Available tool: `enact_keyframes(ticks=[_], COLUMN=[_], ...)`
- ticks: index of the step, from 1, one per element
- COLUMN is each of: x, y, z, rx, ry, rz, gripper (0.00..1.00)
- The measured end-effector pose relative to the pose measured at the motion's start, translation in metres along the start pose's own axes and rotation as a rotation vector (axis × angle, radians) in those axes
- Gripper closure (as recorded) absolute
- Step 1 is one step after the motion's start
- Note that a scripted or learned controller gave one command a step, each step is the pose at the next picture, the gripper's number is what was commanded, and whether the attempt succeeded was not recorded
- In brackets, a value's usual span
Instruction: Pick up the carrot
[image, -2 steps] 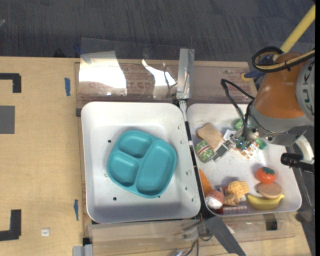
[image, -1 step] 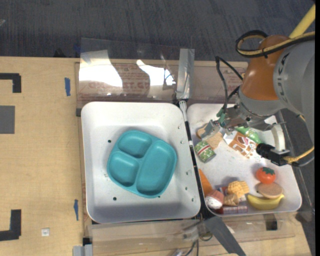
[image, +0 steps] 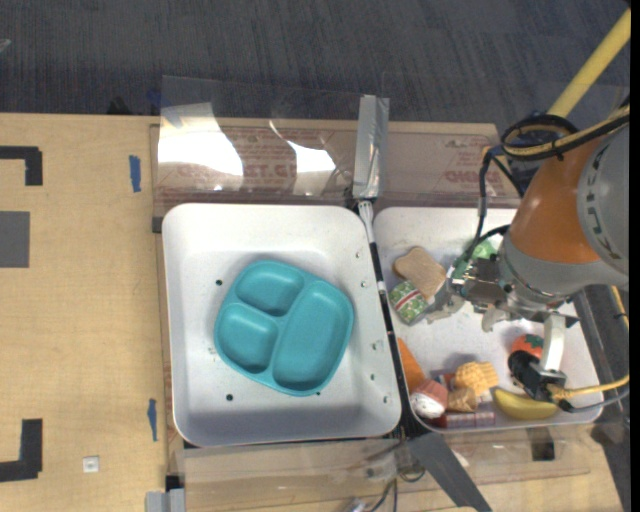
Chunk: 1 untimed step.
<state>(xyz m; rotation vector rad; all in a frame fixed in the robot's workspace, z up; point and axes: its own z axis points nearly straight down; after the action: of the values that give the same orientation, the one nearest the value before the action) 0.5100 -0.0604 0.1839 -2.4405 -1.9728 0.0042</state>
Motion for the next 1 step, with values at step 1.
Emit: enact_keyframes(ticks=[1], x=[-0.0327], y=[-0.0181], z=[0.0899], rx=[-0.005], ry=[0.000], rz=[0.185], gripper=[0.00])
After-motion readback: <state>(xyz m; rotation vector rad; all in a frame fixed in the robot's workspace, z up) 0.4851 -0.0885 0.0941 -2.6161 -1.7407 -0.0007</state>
